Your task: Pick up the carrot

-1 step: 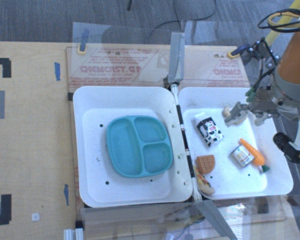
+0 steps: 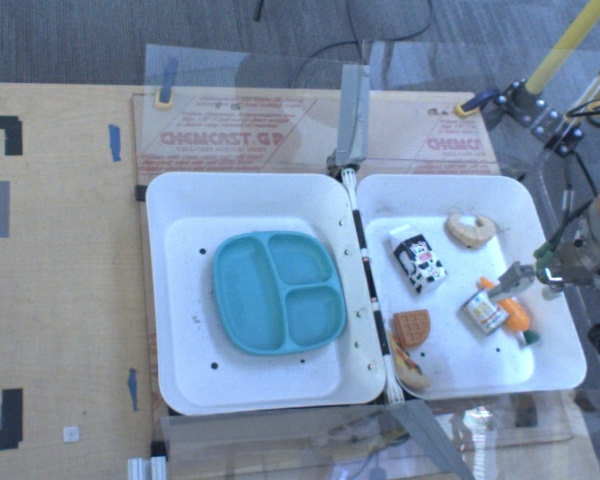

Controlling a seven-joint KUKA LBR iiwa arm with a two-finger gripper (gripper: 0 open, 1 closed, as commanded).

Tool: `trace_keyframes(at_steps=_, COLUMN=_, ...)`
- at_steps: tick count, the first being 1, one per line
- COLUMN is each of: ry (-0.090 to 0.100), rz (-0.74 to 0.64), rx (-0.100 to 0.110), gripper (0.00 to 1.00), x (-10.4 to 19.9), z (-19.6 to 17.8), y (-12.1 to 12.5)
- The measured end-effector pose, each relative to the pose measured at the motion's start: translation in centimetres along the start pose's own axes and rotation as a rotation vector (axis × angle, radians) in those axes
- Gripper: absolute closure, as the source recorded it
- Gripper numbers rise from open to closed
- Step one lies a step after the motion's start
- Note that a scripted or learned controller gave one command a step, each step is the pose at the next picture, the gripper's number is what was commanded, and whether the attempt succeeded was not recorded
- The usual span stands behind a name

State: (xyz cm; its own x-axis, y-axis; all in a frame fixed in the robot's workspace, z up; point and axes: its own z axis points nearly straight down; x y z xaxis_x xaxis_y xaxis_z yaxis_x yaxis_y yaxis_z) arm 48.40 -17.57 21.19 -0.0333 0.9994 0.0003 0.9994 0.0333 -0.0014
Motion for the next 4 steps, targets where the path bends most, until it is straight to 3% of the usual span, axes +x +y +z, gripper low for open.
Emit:
trace_keyframes(at_steps=1, ry=0.0, rz=-0.025, rx=-0.001, gripper=0.0, x=-4.9, z=7.7, y=-0.2)
trace_keyframes(at_steps=2, ry=0.005, rz=-0.161, rx=-0.007, gripper=0.0, x=-3.7, z=12.4, y=2.8)
trace_keyframes(at_steps=3, ry=0.002, rz=-0.157, rx=-0.013, gripper=1.0, x=-3.9, z=11.2, y=2.9)
trace_keyframes(at_steps=4, ry=-0.001, rz=-0.333, rx=-0.003, gripper=1.0, x=2.4, z=3.7, y=-0.1)
